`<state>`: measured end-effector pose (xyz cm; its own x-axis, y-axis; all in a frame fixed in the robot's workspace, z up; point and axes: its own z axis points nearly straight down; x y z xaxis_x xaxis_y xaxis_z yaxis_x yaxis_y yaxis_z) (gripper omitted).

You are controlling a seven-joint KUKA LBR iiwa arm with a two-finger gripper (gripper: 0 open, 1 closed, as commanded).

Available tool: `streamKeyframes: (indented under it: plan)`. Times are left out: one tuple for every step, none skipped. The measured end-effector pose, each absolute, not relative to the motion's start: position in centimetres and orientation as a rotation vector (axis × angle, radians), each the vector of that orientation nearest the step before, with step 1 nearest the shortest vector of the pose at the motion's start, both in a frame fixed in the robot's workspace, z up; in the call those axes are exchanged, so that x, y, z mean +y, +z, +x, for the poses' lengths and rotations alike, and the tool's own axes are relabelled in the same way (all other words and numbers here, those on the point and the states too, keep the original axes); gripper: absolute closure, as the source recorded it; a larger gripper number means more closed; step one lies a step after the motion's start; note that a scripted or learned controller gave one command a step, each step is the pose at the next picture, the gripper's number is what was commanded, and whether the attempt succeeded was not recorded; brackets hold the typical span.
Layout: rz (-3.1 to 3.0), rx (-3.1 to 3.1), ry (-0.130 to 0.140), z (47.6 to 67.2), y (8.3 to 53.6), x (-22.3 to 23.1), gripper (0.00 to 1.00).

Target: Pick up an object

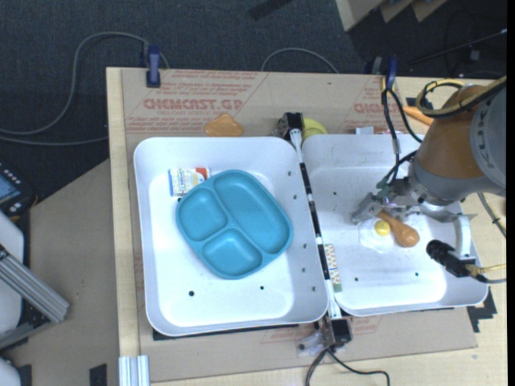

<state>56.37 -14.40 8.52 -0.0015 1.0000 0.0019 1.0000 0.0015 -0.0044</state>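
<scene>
Gripper (385,207) over the fried-egg toy (376,233); finger state unclear. Centre on the brown piece (400,229) beside the egg before closing.

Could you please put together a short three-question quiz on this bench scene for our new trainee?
1. True or false: the blue three-compartment plastic plate lies in the right white bin.
2. Which item lies beside the plate's upper-left edge? A) small white printed packet B) spoon C) cup
3. Fill in: the gripper is over the ____ bin, near the fried-egg toy and the brown sausage-shaped toy.

Key: 1 false; 2 A; 3 right.
</scene>
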Motion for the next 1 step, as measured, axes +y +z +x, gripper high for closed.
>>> streamKeyframes:
  plan:
    - [-2.223, -2.222, -0.001, 56.42, 10.01, -14.5, 1.0]
